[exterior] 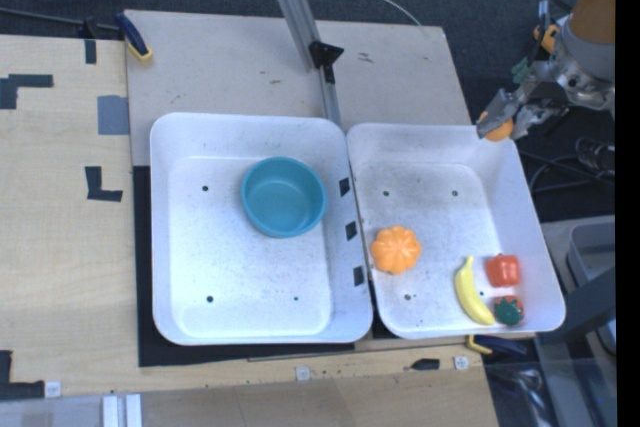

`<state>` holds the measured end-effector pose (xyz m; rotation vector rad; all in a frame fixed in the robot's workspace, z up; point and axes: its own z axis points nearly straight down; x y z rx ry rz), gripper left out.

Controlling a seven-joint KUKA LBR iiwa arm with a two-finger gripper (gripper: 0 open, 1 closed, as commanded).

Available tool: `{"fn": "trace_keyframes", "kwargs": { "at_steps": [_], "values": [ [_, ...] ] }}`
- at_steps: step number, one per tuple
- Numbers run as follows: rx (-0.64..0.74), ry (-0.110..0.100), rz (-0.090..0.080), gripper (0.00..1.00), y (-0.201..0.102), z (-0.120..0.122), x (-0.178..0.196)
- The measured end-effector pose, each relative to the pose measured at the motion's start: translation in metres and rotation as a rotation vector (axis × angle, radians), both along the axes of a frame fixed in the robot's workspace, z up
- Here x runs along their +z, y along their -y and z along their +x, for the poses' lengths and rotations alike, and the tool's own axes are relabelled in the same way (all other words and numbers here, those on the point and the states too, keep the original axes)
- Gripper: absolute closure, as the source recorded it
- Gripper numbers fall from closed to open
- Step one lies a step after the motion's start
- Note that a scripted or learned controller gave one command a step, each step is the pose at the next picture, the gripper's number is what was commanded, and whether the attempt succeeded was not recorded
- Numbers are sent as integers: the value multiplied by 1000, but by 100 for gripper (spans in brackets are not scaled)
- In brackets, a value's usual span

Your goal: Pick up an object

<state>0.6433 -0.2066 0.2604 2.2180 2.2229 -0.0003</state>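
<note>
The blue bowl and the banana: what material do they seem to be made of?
Blue bowl: probably plastic, one even colour, smooth with a soft sheen. Banana: likely a plastic or rubber toy, uniformly bright yellow with a slight gloss; the view cannot settle which.

bins [180, 315]: speckled matt white plastic | bowl [284, 196]: smooth blue plastic | bench [60, 215]: pale wood

Two white bins sit side by side: the left bin [170, 215] and the right bin [520, 185]. One blue bowl [284, 196], one orange pumpkin [396, 250], one banana [472, 293], one red pepper [503, 269] and one small green-and-red item [509, 309].
</note>
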Motion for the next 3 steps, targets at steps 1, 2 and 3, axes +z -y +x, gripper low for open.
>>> {"fn": "trace_keyframes", "kwargs": {
  "at_steps": [1, 2, 3],
  "values": [
    [3, -3, 2, 100, -53, -14, 3],
    [4, -5, 2, 100, -111, -24, -6],
    [3, -4, 1, 100, -155, -37, -7]
  ]
}}
